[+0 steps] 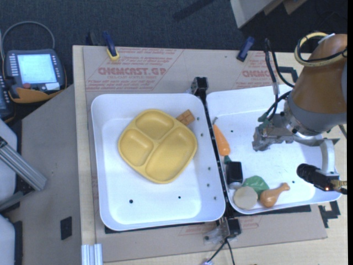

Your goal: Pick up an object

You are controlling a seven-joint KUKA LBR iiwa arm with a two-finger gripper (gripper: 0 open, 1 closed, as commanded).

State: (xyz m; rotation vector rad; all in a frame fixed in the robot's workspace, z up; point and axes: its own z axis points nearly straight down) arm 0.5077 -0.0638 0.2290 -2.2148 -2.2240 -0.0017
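The gripper (268, 138) is hovering over the right bin (309, 106); whether it is open, I cannot tell. The carrot (222, 141) looks light, stiff, best pinched mid-length.

Tabletop (143, 65) (brown, red lettering) carries two white bins side by side: left bin (105, 164), right bin (242, 101).

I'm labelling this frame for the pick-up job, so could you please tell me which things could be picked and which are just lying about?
For the job:
gripper
carrot
drumstick
black block
green piece
pale round piece
yellow tray

Lying about:
teach pendant
blue clamps
cardboard sheet
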